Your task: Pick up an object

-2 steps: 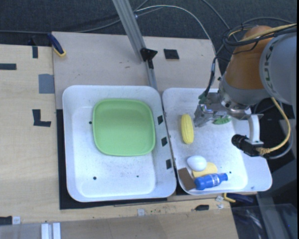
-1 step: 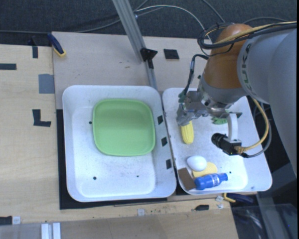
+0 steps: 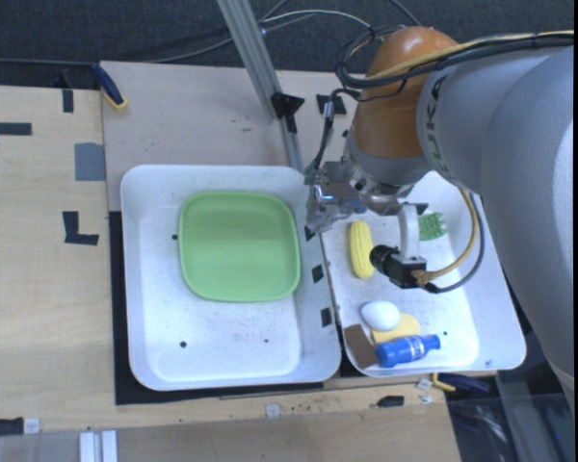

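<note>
A pale bench (image 3: 202, 123) bears two white bins. The gripper (image 3: 320, 200) hangs low over the right bin (image 3: 462, 340), at its upper left corner; whether it is gripping anything I cannot tell. Nothing looks lifted: corn (image 3: 360, 248) lies just beside it, egg (image 3: 380, 315) and bottle (image 3: 407, 349) further toward the near rim. The pick seems undone.

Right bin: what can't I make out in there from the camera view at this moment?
- Gripper: fingers hidden beneath the wrist, so their state is unreadable.
- Green object: partly covered by the arm, too small to identify.
- Right bin: its far and right parts lie under the arm.
- Brown piece: partly under the yellow piece and blue bottle.
- Corn cob and white egg show clearly.
</note>
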Robot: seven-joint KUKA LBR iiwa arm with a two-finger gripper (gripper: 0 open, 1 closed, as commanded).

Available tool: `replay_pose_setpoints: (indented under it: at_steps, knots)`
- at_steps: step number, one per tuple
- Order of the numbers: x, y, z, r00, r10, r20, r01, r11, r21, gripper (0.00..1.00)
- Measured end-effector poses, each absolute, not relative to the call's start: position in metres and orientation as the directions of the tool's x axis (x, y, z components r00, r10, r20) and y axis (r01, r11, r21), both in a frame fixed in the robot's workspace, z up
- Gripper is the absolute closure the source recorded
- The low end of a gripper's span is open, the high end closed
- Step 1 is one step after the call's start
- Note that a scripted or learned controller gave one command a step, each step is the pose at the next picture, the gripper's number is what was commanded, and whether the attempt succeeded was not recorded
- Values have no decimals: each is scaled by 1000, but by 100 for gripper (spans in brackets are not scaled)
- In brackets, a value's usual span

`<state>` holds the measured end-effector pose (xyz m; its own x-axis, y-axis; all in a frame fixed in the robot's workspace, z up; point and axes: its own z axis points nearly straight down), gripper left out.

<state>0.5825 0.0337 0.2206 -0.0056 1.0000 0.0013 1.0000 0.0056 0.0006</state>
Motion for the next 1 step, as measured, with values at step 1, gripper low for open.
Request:
replay_pose_setpoints:
  at_steps: [1]
  knots:
    - [588, 86, 216, -5, 1000, 1, 1000, 5, -1, 100]
